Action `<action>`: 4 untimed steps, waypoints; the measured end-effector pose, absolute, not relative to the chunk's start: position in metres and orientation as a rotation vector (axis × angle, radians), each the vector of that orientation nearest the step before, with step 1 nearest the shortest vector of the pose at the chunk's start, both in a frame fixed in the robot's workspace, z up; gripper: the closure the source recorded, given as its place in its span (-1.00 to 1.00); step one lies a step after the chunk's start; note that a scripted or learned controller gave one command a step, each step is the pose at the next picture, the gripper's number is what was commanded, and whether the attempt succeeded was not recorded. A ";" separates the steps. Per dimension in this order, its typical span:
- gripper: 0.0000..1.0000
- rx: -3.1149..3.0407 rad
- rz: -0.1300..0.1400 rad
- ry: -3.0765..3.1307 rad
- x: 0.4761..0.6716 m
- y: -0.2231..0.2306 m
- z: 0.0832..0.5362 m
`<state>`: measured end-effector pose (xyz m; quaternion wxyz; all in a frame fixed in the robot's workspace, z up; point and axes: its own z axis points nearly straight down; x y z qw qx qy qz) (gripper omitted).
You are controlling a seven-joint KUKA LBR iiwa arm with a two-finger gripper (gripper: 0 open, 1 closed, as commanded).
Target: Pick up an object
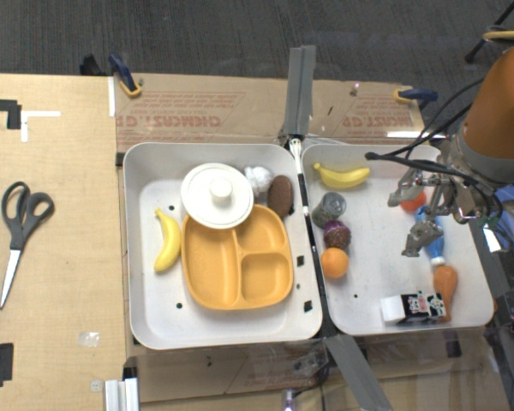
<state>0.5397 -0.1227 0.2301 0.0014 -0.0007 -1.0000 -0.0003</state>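
Note:
My gripper (421, 219) hangs over the right part of the right bin (368, 315), the arm (497, 118) coming in from the right edge. Directly under and around it lie a red-orange item (410, 200) and a blue item (430, 232), both partly hidden by the gripper. An orange carrot-like piece (445, 278) lies just below them. Farther left in this bin are a small banana (341, 175), a grey jar (331, 205), a dark purple item (337, 235) and an orange (334, 263). A small printed box (415, 307) sits near the front wall.
The left bin (146, 315) holds a yellow divided plate (240, 264), a white round lid (217, 195), a banana (167, 241), a brown oval item (280, 195) and a silvery wad (259, 176). Scissors (19, 229) lie on the bench at left.

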 end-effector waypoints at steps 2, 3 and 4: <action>-1.00 -0.008 -0.001 -3.142 0.567 -0.222 0.090; 1.00 -0.002 0.000 -3.143 0.569 -0.221 0.097; -1.00 -0.002 -0.001 -3.143 0.569 -0.220 0.097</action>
